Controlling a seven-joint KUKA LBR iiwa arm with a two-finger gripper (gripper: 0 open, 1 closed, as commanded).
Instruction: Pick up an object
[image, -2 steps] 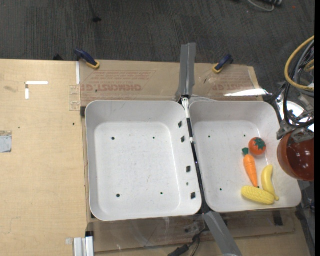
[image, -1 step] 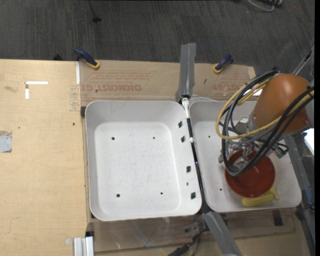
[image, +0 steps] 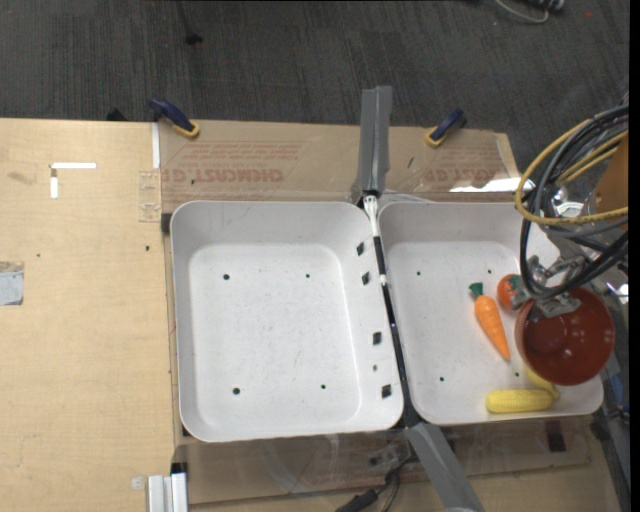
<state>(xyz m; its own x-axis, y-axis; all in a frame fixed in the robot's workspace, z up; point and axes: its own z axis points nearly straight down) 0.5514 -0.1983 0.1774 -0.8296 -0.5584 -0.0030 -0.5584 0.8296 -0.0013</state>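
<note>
**Arm low over the right bin, toys bunched beneath it**

Two shallow white bins sit side by side on the tabletop (image: 80, 300). The left bin (image: 185, 330) has only its small dark dots on the floor. The right bin (image: 440, 330) carries everything, all crowded toward its right side.

An orange toy carrot (image: 490, 324) lies at a slant, green top pointing up and to the left, tip down and to the right. Just beside its upper end sits a small red-orange piece (image: 510, 290), partly hidden by the arm's hardware, so I cannot say what it is. A yellow corn cob (image: 518, 401) lies along the bin's near wall, almost level. A dark red bowl (image: 565, 340) rests at the right edge of the bin, near the carrot's right side and just above the corn; a sliver of something yellow peeks out between bowl and corn.

The arm comes in from the right, with a bundle of black and yellow cables (image: 560, 190) looping over the bin's far right corner. The pincer (image: 548, 290) hangs right at the bowl's upper rim, next to the red-orange piece. From here I cannot tell how it is set or whether it has caught anything.

Two clamps (image: 175, 118) pin a cardboard sheet (image: 260, 170) behind the bins.
</note>
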